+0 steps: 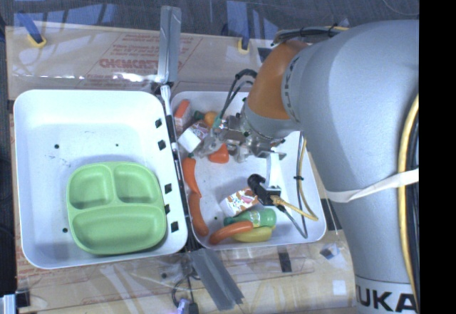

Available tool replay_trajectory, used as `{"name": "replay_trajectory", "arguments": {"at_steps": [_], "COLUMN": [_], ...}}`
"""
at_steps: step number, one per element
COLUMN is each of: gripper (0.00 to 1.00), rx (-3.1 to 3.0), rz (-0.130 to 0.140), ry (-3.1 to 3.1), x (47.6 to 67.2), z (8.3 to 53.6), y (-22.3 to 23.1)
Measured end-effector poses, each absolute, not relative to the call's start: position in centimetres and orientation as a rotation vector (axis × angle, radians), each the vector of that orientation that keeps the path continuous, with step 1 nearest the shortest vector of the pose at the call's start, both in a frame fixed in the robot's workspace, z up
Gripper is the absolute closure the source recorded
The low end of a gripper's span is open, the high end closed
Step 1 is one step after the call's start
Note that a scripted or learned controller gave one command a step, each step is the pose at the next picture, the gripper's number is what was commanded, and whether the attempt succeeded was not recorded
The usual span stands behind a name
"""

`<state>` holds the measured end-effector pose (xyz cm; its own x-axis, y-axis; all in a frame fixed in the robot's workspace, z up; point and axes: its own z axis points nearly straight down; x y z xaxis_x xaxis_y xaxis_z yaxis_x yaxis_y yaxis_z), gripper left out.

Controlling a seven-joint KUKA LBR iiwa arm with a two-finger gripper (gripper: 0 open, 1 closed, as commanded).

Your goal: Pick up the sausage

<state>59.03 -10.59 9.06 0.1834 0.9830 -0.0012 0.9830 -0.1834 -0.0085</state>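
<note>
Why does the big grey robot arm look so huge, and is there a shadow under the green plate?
In the camera view the arm looks huge because it rises close to the lens; the light is soft and even, so the green plate casts only a faint shadow on the left bin; the small toys by the gripper look blurry.

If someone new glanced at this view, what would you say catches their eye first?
The big grey arm with its orange band dominates the right side, reaching down over the right bin. That bin holds a jumble of toy food, including long orange sausages along its left wall. In the left bin sits a lone green divided plate.
</note>
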Motion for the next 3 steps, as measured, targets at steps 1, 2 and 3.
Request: {"name": "replay_trajectory", "arguments": {"at_steps": [1, 2, 3], "gripper": [0.0, 1.0, 1.0], "rx": [-2.491, -2.474, -2.569], "rz": [0.03, 0.044, 0.0], "ry": [-1.917, -1.92, -1.806], "x": [63.8, 63.5, 65.7], "z": [9.1, 9.9, 19.3], "y": [-11.5, -11.3, -4.9]}}
